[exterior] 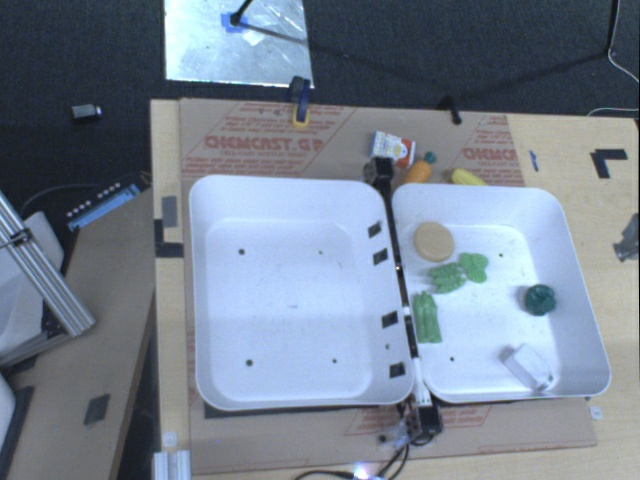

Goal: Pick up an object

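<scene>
The right bin (570, 258) holds several objects. A tan round disc (434, 241) lies near its far left corner. Just below it are a green leafy piece (460, 271) and a green oblong block (427, 318) by the left wall. A dark teal ball (540, 299) rests toward the right side, and a pale clear block (527, 366) lies at the front. My gripper (629, 238) shows as a small grey shape at the view's right edge, outside the right bin and well away from every object.
The left bin (215, 218) sits beside the right one, joined along a black-clipped seam (400, 298). Behind the bins, on the cardboard, lie a white packet (392, 147), an orange piece (418, 171) and a yellow piece (467, 178). A blue-yellow clamp (299, 101) grips the far edge.
</scene>
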`<action>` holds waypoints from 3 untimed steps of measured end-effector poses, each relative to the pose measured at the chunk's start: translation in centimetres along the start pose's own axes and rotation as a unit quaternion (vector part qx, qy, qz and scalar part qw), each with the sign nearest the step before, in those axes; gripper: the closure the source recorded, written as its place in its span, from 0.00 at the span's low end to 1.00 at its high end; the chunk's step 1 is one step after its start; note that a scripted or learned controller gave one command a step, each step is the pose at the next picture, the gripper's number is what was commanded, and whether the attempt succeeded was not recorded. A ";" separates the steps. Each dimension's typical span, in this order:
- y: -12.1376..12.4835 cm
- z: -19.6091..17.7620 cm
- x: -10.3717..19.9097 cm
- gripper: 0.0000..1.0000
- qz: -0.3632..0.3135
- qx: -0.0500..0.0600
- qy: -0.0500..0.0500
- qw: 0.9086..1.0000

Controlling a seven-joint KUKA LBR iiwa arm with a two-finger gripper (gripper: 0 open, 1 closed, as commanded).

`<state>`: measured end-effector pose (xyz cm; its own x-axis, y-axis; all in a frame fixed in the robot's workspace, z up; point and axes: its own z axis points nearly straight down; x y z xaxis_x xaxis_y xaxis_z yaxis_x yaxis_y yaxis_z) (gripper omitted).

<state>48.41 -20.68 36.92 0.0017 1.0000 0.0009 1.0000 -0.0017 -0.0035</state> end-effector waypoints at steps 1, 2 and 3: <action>0.3 -3.0 0.0 1.00 -0.003 -0.004 -0.001 1.000; 0.3 -2.7 0.0 1.00 -0.003 -0.004 -0.001 1.000; 0.3 -4.0 0.0 1.00 -0.003 -0.004 -0.001 1.000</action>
<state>48.70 -20.65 40.88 -0.0049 1.0000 -0.0017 1.0000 0.0049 0.0045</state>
